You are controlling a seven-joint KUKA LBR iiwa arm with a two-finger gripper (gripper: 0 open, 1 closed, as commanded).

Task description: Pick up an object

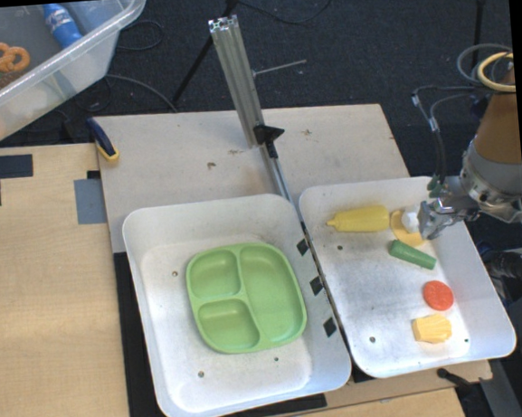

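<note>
The right bin (382, 347) holds a yellow squeeze bottle (360, 220) lying on its side near the far edge, a green stick-shaped piece (412, 254), a red-orange round piece (438, 295) and a yellow chunk (432, 328). My gripper (426, 223) hangs low at the bin's far right, just right of the bottle's end and above the green piece. A small pale yellow thing (406, 237) lies right under the fingers; whether they touch it is unclear.
The left bin (166, 366) carries a green divided plate (246, 296). A metal post (240, 78) rises behind the bins. A clear tub (39, 59) with snacks sits at the far left. The bench edge lies just right of the right bin.
</note>
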